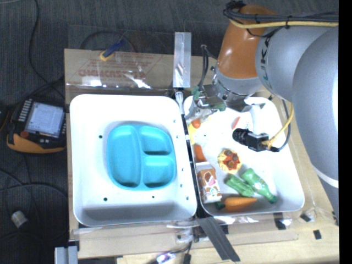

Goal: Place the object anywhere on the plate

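A blue plate (142, 154) with three compartments lies in the left white bin (88, 191). My gripper (201, 109) is low over the far left corner of the right bin (286, 186), just above a small yellow-orange piece (194, 124). The right bin also holds a small pizza-like toy (229, 159), a brown printed box (208, 183), a green bottle (257, 183), a carrot (237, 203) and a red-orange piece (199, 152) against the left wall. I see nothing lifted clear of the bin.
A black cylindrical part (248, 138) on a yellow cable hangs over the middle of the right bin. The arm's grey body (308, 65) covers the bin's far right. A handheld device (38, 122) lies on the floor to the left.
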